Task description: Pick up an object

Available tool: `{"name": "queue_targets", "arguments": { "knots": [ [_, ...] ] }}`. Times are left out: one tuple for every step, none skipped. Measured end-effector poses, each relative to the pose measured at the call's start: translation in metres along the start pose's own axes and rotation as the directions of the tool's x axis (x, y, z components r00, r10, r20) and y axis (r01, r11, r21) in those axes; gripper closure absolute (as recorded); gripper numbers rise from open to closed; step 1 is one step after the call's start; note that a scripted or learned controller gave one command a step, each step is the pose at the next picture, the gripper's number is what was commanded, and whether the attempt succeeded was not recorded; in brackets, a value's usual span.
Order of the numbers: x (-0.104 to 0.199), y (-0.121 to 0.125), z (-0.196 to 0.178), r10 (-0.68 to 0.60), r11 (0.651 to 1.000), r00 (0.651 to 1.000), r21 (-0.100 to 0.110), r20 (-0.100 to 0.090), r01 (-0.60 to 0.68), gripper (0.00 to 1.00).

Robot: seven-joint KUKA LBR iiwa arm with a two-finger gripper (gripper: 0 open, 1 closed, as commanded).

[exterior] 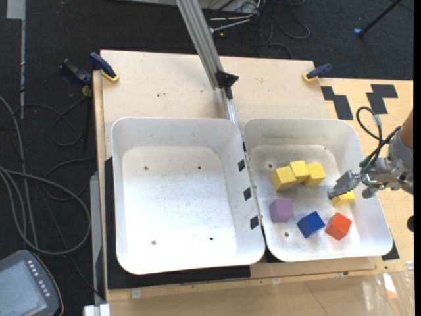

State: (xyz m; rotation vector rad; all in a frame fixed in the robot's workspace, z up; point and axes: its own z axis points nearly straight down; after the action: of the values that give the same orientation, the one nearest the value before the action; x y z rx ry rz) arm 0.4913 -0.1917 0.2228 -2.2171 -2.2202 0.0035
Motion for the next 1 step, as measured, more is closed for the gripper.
{"name": "queue_targets", "arguments": {
  "knots": [
    [0.0,0.0009,-0.0022,0.001,1.0,1.0,-0.004,0.001,-0.001,0.0]
  ]
}}
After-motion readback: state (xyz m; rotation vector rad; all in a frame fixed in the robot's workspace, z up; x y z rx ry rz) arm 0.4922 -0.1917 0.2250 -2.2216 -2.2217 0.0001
